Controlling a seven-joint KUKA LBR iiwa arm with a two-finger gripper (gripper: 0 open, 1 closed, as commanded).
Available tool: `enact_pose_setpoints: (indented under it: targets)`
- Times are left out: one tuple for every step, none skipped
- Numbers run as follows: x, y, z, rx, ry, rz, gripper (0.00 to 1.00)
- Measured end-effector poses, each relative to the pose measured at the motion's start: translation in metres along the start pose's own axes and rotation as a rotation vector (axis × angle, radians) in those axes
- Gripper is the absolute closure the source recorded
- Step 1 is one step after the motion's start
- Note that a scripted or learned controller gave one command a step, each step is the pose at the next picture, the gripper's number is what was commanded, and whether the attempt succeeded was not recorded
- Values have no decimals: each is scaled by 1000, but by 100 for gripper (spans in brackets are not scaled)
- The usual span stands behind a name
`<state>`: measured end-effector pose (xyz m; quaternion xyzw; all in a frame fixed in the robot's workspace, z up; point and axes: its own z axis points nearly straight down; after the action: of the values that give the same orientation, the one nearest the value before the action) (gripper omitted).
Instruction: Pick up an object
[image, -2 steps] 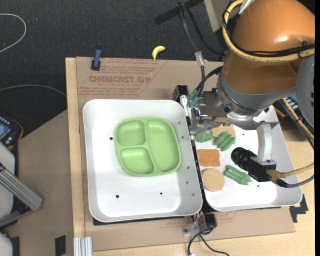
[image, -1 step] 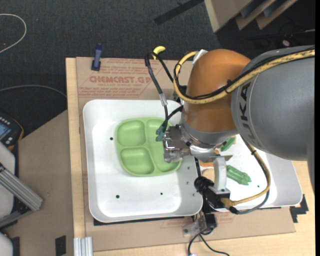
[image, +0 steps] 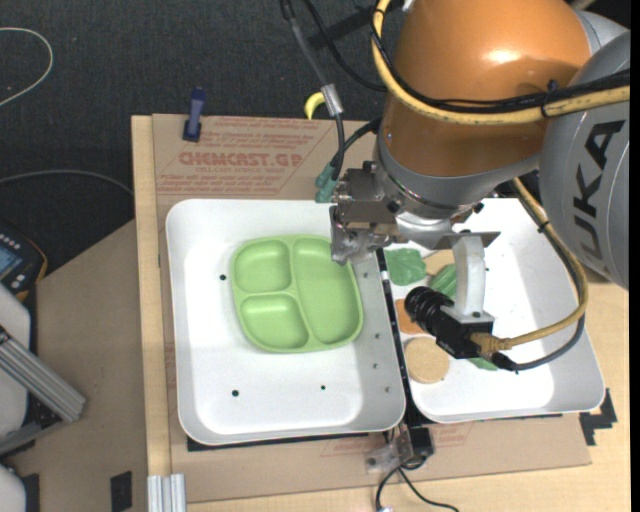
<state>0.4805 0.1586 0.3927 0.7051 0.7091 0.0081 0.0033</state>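
Observation:
A light green divided plate (image: 295, 295) lies flat in the left bin (image: 200, 380). The grey arm with its orange band reaches over the wall between the two bins. Its gripper (image: 347, 245) hangs at the plate's far right corner, close to the rim. In the right bin (image: 540, 385), partly under the wrist, lie a green piece (image: 405, 265), a tan disc (image: 428, 362) and an orange piece (image: 407, 312). The wrist hides whatever else lies beneath it.
The bins sit on a brown cardboard sheet (image: 250, 155) with red print. A blue clip (image: 193, 115) stands at the sheet's far left corner. A small green scrap (image: 485, 364) lies near the tan disc. The plate takes up the middle of the left bin.

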Motion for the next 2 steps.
enact_pose_setpoints:
  targets:
    - [-27, 16, 84, 25, -10, 10, 100]
    - [-134, -7, 165, 27, -10, 18, 100]
